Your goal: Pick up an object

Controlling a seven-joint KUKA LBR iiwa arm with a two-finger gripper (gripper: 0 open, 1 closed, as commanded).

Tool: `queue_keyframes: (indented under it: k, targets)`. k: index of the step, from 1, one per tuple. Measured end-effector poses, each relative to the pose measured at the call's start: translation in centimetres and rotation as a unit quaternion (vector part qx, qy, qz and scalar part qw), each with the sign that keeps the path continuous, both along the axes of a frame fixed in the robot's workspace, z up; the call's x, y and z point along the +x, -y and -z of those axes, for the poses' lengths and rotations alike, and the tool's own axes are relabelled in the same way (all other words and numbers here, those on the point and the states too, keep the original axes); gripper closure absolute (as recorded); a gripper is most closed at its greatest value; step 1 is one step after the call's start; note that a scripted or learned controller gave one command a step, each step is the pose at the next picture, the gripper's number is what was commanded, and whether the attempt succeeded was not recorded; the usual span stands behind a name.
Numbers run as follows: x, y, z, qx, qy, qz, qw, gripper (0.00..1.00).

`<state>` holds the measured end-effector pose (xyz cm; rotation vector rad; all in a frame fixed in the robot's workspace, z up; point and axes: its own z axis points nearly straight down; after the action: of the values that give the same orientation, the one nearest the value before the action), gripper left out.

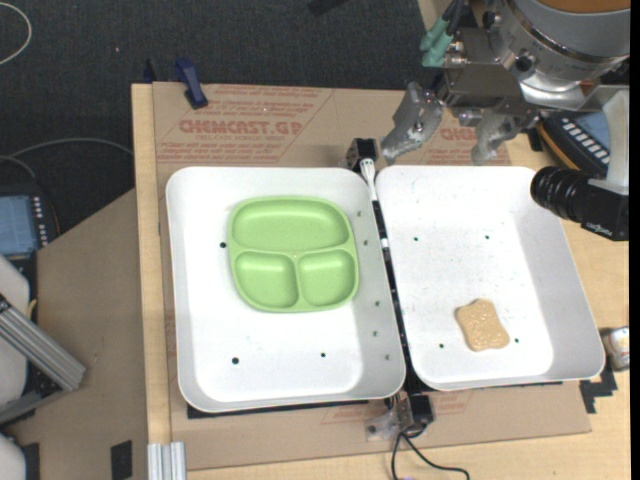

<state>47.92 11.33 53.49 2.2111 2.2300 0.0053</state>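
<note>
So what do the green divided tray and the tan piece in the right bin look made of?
Green divided tray: probably molded plastic, matte; uniform colour, rounded compartments, soft sheen. Tan piece: possibly foam or a plastic toy-food slice; dull, slightly mottled surface with wavy edges. Too small to tell.

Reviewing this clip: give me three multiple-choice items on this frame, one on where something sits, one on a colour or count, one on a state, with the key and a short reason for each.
1. Where does the tan piece lie?
A. In the right bin, near its front edge
B. On the green tray
C. On the cardboard behind the bins

2. How many compartments does the green tray have?
A. Two
B. Three
C. Five

3. What is the state of the gripper?
A. Pressed on the tan piece
B. Resting on the green tray
C. Above the back edge of the right bin, holding nothing

Key: 1 A, the piece lies on the white floor towards the front; 2 B, one long section and two small ones; 3 C, its fingers carry nothing.
</note>
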Motion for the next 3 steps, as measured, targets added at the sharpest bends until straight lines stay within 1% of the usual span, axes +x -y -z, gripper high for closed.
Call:
queue_keyframes:
  k: [1, 2, 3]
  targets:
    - [0.0, -7.9, 0.0, 0.0006, 0.000, 0.000, 1.0000, 0.00]
    - [0.0, -7.5, -1.1, 0.0006, 0.001, 0.003, 1.0000, 1.00]
    - [0.1, -7.6, -2.2, 0.0012, 0.003, 0.003, 1.0000, 1.00]
